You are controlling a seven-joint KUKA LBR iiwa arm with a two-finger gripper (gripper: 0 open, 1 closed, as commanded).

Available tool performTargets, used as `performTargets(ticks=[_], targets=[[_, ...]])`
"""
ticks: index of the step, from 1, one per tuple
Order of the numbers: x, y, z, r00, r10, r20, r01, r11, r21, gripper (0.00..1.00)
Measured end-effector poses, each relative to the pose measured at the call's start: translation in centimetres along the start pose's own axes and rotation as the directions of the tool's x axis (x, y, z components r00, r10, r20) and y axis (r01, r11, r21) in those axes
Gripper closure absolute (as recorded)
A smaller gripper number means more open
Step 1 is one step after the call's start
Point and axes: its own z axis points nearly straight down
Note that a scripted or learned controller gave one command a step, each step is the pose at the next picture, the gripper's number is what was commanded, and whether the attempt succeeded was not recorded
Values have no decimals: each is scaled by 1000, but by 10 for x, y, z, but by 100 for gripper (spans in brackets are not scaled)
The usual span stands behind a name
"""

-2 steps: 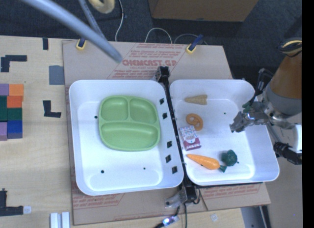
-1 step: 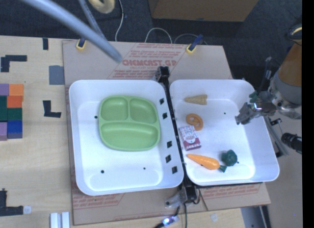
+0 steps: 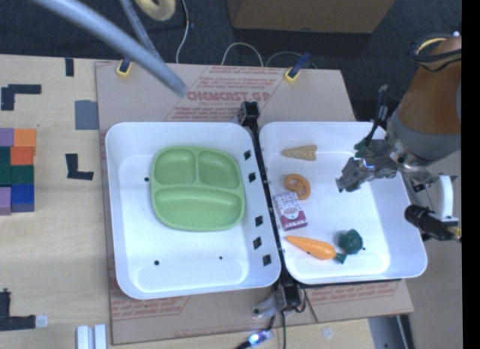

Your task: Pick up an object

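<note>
The right bin (image 3: 390,212) holds a tan wedge-shaped piece (image 3: 299,152) at the back. A small brown pretzel-like ring (image 3: 297,185) lies below it, then a red and white packet (image 3: 289,211). An orange carrot (image 3: 311,246) and a dark green broccoli-like toy (image 3: 349,242) lie near the front. My gripper (image 3: 352,177) hangs over the right bin's right half, right of the pretzel ring and above the green toy, apart from all of them. Nothing shows between its dark fingers.
The left bin (image 3: 127,265) holds a green divided plate (image 3: 199,188). A black divider (image 3: 259,190) runs between the bins. Coloured blocks (image 3: 16,171) sit at the far left of the bench. A grey pole (image 3: 90,17) crosses the top left.
</note>
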Motion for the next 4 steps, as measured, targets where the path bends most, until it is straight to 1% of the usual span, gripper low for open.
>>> performTargets(ticks=[1, 2, 3, 4], targets=[[51, 2, 13, 1000, 2, 1, -2, 1000, 1, 100], [108, 7, 10, 1000, -2, 0, 2, 1000, 0, 100], [160, 5, 23, 1000, 0, 1, 0, 1000, 3, 100], [213, -4, 32, 1000, 1, 2, -1, 1000, 2, 100]])
